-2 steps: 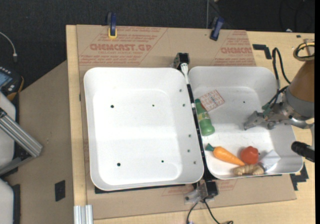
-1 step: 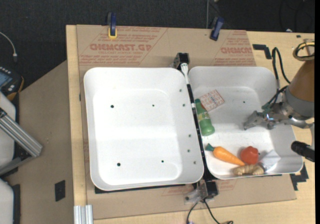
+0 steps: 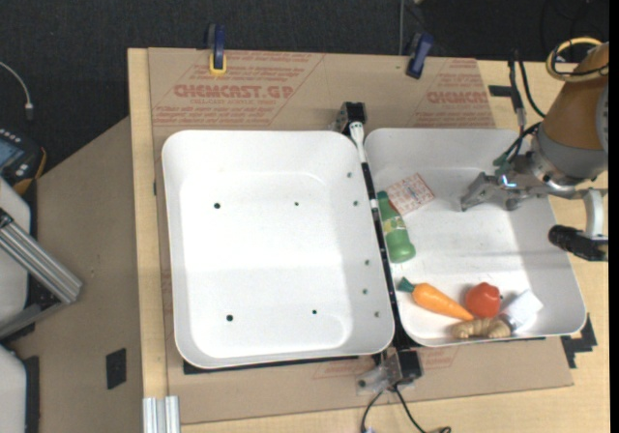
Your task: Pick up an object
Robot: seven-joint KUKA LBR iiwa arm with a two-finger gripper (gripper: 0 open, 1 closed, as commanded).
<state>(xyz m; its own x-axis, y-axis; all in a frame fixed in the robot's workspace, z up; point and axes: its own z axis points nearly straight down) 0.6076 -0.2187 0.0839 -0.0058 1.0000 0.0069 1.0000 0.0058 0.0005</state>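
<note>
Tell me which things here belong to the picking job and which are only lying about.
For the job:
- tool, above the right bin
- carrot
- tomato
- green bottle
- ginger root
- patterned card
- small white packet

Only lying about:
- left bin
- blue clamps
- cardboard sheet

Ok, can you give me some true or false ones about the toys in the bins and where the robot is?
1. The carrot lies in the right bin. True.
2. The tomato sits in the left bin. False: it is in the right bin, just right of the carrot.
3. The green bottle lies along the right bin's left wall. True.
4. The tool is over the left bin. False: it is over the right bin's upper part.
5. The tool is touching the carrot. False: it is well apart from it.
</note>
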